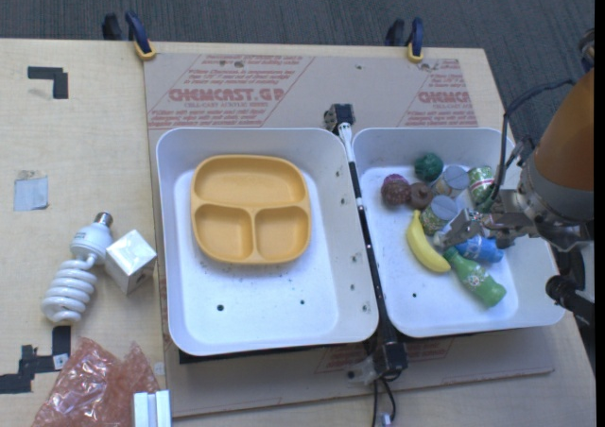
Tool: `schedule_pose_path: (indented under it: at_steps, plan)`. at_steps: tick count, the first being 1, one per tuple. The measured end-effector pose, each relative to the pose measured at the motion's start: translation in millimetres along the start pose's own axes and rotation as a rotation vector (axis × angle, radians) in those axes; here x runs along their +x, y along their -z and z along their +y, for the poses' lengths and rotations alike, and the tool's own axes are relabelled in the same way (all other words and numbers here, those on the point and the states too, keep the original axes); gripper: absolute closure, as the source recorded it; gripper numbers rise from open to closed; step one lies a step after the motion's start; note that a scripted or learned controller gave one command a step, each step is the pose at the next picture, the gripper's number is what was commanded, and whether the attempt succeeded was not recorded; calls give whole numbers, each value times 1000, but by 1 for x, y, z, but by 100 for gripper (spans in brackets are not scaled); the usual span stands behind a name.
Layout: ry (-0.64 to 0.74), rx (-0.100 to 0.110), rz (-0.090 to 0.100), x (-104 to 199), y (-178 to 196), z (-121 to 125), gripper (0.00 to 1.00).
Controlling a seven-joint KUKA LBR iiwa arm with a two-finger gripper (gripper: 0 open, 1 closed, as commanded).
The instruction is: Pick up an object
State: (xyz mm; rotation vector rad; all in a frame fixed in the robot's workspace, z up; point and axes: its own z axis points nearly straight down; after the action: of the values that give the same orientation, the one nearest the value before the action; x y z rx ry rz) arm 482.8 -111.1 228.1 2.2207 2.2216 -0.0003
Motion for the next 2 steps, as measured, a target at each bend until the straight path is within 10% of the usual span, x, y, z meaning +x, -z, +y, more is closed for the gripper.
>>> schedule_pose_path:
  at_steps: [1, 2]
  plan:
    - [-1, 0, 0, 2, -136, 117, 0]
    - [5, 22, 4, -7, -138, 172, 0]
